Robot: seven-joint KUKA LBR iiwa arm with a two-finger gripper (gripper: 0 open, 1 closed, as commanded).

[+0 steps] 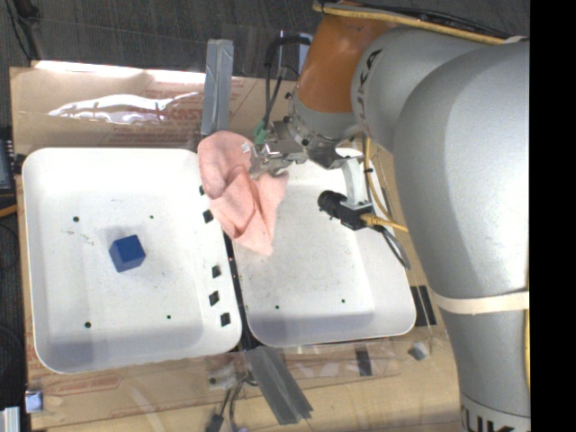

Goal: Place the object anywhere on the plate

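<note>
A pink cloth [241, 194] hangs in folds over the ridge between the two bins, reaching down into the right bin's upper left corner. Its top bunches up at my gripper [266, 158], whose metal fingers pinch the fabric. The gripper sits below the orange wrist band [335, 61] at the back of the right bin [315, 313]. A small blue cube [128, 252] lies flat on the floor of the left bin [54, 331], well to the left of the gripper.
The big grey arm [450, 169] covers the right bin's right side and the bench edge. A black fitting with yellow cable [346, 210] juts out below the wrist. Grey tape strips [219, 84] and cardboard lie behind the bins.
</note>
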